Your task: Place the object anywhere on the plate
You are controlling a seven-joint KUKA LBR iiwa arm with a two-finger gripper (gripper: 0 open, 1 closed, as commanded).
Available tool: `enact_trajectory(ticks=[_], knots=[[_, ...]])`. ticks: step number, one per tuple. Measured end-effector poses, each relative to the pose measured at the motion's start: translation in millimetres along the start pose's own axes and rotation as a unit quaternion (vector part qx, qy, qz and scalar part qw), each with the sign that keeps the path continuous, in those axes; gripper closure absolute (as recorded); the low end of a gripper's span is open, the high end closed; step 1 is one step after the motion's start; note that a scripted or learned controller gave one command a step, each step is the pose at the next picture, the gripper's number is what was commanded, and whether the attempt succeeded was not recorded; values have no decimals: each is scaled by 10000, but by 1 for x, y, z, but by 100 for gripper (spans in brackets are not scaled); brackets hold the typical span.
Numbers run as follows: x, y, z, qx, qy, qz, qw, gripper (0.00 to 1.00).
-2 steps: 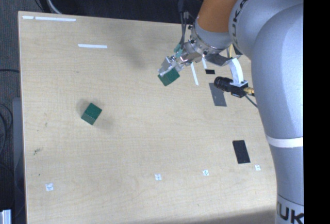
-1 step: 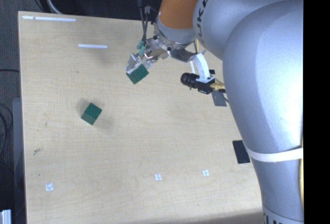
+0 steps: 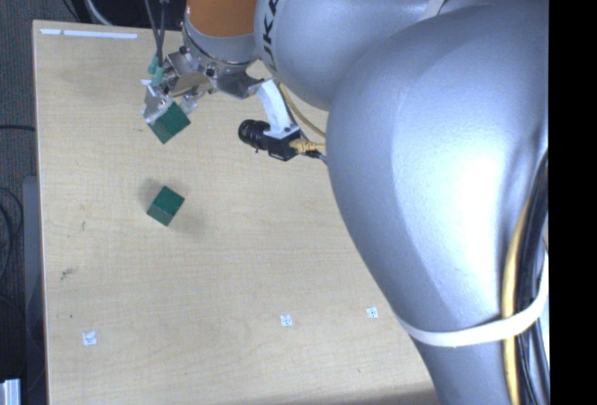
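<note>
Green cube (image 3: 165, 205) tilted on board; second green cube (image 3: 171, 124) above

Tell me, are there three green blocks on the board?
No, there are two: one green block up at the pincer, and another block lying alone lower on the board.

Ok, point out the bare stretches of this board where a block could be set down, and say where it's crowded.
Free: the wide stretch of the wooden board below the lone green cube, and the left strip beside it. Crowded: the upper part, where the gripper sits at a second green cube, and the right side under the arm.
</note>
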State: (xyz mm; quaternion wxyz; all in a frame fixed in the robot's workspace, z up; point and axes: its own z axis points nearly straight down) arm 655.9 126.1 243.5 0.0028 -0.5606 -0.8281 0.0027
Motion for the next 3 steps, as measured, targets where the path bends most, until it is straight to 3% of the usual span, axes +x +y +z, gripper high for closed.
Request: enact_trajectory(ticks=[1,2,3], knots=[[90,-32,25,15,-9,-161,9999,100],[65,18,27,7,-9,-28,10000,100],[66,18,26,-1,-9,-30,10000,0]])
